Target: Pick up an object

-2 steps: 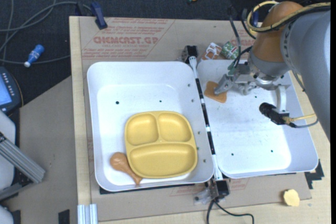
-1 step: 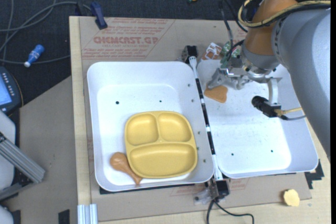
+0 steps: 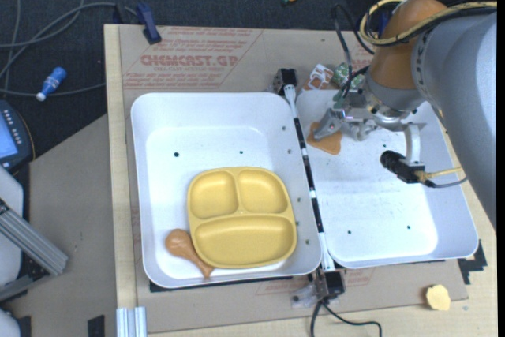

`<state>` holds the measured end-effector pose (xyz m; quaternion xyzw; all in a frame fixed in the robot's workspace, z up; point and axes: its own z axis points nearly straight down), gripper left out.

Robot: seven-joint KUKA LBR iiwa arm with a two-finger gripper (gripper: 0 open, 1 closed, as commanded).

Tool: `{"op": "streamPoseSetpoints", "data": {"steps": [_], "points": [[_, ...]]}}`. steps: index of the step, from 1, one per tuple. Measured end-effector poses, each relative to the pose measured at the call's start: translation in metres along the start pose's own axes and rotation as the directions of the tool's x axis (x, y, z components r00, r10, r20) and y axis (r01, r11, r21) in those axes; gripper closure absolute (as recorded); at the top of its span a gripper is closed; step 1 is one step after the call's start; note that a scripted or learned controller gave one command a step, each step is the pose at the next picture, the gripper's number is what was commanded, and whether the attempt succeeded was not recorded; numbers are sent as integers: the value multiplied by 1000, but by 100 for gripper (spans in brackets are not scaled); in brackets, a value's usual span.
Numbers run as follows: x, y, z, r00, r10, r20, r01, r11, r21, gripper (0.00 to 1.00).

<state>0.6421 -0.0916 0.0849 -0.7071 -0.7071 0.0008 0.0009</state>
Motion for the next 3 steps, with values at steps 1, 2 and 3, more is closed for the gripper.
{"op": "streamPoseSetpoints", "data": {"steps": [1, 2, 3], "points": [[-2, 26, 0, 1000, -3, 2, 3, 1000, -7, 0], [-4, 10, 0, 1000, 0, 0, 0, 1000, 0, 0], [-1, 9, 0, 1000, -1, 0, 1, 1000, -1, 0]]}}
